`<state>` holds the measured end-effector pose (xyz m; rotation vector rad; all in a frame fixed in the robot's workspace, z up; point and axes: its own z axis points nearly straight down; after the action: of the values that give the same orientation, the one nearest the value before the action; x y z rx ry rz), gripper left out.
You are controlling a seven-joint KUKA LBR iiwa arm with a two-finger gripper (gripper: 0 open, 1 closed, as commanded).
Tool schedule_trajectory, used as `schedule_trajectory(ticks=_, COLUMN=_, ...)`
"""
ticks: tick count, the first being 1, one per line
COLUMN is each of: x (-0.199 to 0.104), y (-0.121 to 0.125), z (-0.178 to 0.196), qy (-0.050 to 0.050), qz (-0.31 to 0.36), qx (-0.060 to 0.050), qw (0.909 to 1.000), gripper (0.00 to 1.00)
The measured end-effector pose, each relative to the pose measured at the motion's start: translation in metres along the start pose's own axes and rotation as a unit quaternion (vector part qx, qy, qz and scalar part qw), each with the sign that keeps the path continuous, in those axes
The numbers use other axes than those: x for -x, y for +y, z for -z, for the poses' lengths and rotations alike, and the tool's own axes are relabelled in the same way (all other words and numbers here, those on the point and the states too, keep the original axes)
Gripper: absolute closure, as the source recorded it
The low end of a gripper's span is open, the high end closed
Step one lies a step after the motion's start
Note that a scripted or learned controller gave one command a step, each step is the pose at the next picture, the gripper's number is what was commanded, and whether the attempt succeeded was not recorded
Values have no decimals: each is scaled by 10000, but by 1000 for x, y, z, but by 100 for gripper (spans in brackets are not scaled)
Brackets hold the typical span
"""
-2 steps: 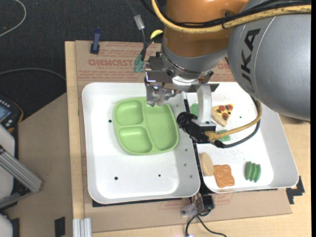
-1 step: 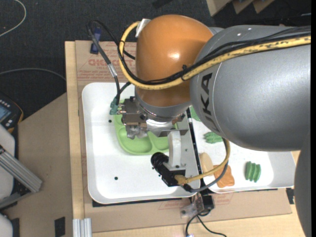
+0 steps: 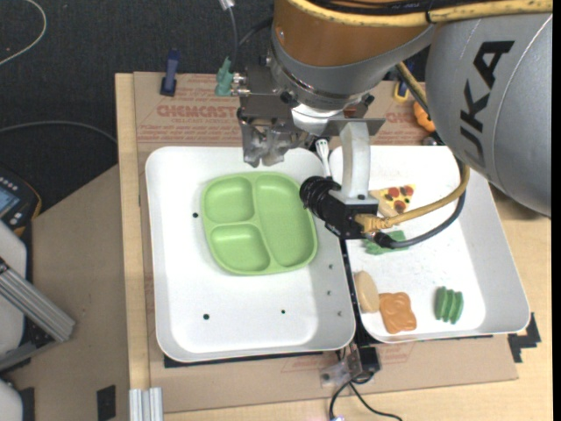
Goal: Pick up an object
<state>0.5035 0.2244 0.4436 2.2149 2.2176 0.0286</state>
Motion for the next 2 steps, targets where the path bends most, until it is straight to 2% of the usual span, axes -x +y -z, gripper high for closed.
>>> schedule_trajectory(ticks=1, x=68, y=-16, z=1, qy=-45, qz=-36, qx=-101, qw=9999, gripper=100)
schedule_trajectory(ticks=2, x=63, y=-15, z=10, qy=-38, qz=-3, qx=-86, qw=10000, gripper=100)
